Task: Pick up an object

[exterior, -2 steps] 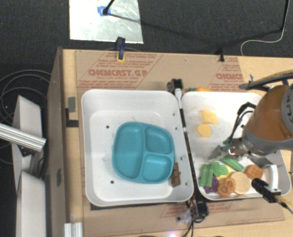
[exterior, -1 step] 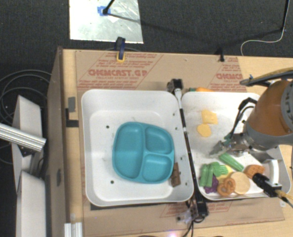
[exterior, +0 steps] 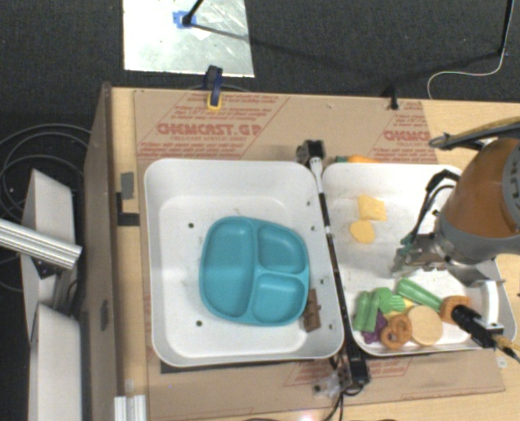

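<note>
The right bin [exterior: 391, 178] holds toy food. Two yellow pieces [exterior: 366, 217] lie near its middle. Along its near edge sit a green pod [exterior: 417, 291], a green bunch [exterior: 375, 305], a brown pretzel [exterior: 398, 329], a tan round biscuit [exterior: 426, 325] and a small purple piece [exterior: 383, 320]. A brown ring [exterior: 457, 308] lies at the right of them. My gripper [exterior: 411, 259] is low inside this bin, just above the green pod and to the right of the yellow pieces. The grey and orange wrist [exterior: 483, 204] hides what is behind it.
The left bin [exterior: 176, 200] carries a blue divided plate [exterior: 255, 270], with a small brown item [exterior: 312, 310] at its right wall. An orange piece [exterior: 360, 159] lies at the right bin's far rim. Cables run along the divider between the bins [exterior: 325, 226].
</note>
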Robot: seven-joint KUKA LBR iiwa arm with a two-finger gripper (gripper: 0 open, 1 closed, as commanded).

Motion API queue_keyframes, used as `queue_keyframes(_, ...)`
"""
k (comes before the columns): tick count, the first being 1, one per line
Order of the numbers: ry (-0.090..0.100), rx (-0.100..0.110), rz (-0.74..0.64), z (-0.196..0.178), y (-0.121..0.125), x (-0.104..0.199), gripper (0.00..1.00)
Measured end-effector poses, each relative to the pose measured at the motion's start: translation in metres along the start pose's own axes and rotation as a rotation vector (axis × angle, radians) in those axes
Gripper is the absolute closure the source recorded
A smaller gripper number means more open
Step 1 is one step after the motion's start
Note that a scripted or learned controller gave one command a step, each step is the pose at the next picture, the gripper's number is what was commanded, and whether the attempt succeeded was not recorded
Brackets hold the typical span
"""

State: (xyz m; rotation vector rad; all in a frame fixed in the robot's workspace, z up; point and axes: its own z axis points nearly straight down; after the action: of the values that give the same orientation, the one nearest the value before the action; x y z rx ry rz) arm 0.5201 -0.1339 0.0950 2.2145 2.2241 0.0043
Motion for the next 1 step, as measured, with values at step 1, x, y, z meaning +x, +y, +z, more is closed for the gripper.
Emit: queue_keyframes(1, 0.000, 0.000, 0.000, 0.0004, -0.0001, 0.0001, 0.00)
